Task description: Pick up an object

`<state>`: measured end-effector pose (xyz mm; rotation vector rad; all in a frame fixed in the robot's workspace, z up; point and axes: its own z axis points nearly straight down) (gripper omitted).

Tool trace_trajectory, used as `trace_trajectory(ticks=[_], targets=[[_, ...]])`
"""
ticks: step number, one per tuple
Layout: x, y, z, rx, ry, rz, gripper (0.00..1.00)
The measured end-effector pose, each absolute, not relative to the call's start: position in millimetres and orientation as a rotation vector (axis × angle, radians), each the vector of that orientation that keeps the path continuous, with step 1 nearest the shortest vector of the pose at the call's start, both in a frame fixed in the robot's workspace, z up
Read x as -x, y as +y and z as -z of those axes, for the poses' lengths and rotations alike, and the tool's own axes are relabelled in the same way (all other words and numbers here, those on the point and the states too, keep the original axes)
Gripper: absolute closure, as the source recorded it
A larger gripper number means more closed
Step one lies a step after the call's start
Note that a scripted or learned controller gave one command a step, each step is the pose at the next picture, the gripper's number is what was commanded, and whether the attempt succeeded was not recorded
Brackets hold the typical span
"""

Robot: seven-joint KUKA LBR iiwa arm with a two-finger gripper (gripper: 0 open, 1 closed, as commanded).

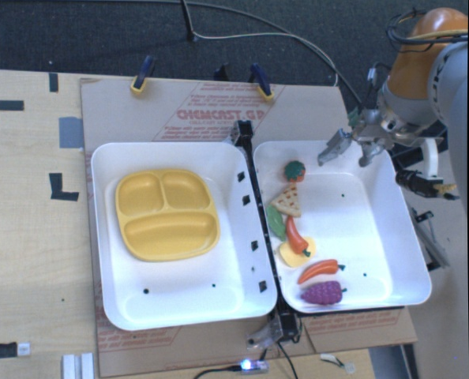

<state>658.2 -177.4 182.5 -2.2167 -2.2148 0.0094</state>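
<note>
Camera view: jaws (348, 150) spread apart, holding nothing — above the right bin's (392, 235) far rim.

toys (296, 235) left; right bin (377, 235) floor open

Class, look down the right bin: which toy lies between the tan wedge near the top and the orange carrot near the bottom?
In the camera view, a red pepper lies between the tan wedge and the orange carrot, resting on a yellow piece.

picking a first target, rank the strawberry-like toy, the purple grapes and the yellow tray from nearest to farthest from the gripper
1. Strawberry-like toy, back of right bin, nearest the gripper.
2. Purple grapes, front of right bin.
3. Yellow tray, left bin.
</note>
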Motion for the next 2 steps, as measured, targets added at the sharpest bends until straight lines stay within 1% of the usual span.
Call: trace_trajectory(ticks=[1, 2], targets=[[-660.5, -177.1, -188.4, 2.221, -2.222, 0.000, 0.00], [-654.8, -184.1, -130.0, 2.219, -2.219, -0.005, 0.00]])
